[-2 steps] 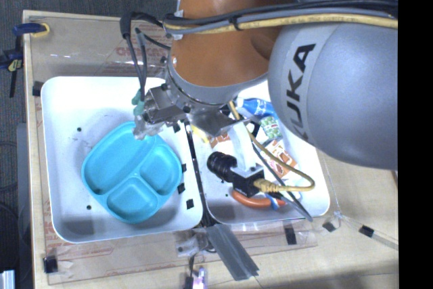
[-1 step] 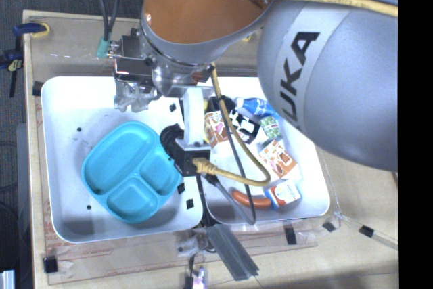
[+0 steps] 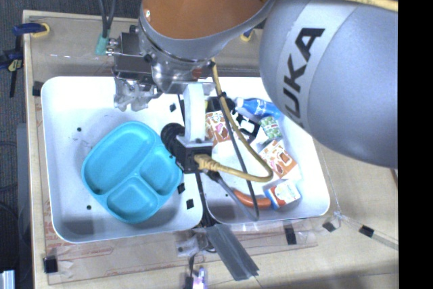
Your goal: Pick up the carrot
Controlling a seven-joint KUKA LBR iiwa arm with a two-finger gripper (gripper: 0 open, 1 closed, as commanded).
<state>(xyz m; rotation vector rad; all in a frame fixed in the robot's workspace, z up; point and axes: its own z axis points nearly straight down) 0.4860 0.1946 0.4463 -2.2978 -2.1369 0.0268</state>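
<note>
The carrot (image 3: pixel 245 200) is a thin orange piece lying near the front of the right bin (image 3: pixel 318 203), partly crossed by a cable. My gripper (image 3: pixel 132 97) hangs over the back of the left bin (image 3: pixel 57 145), just behind a blue divided plate (image 3: pixel 132 172), and is far to the left of the carrot. Nothing shows in the gripper. The big grey arm covers the back right of the view.
Several small food packs crowd the right bin: a blue pouch (image 3: pixel 256 107), a green-labelled pack (image 3: pixel 271 126), cartons (image 3: pixel 216 125) (image 3: pixel 278 156) and a white and orange carton (image 3: pixel 285 193) right beside the carrot. The wall between the bins runs down the middle.
</note>
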